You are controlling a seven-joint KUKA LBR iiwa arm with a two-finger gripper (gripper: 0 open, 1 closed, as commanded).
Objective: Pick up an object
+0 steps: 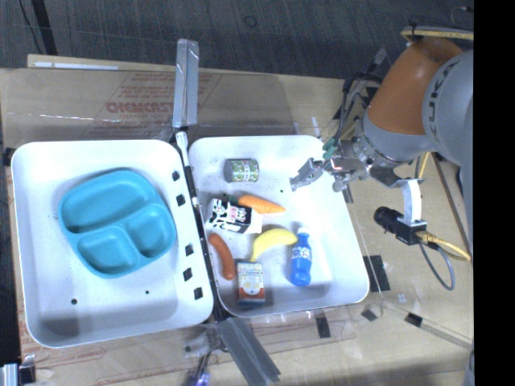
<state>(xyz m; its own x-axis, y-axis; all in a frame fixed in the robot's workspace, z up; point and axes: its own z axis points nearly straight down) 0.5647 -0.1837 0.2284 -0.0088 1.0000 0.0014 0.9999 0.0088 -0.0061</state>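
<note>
- Hovering over the far right part of the right bin, the gripper hangs from the grey arm that reaches in from the right; nothing sits between its fingers, and whether they are spread or closed I cannot tell at this size.
- Lying loose in that bin are the things it could take: a small can on its side at the far end, a carrot just nearer, a black and white packet beside the carrot, a banana, a blue bottle on its side, a sausage and a small carton at the near end.
- Most of these crowd together in the middle and near part (several look to be touching), so the can, standing apart, is probably the easiest target.
- The left bin holds a blue divided tray, well away from the gripper.
</note>
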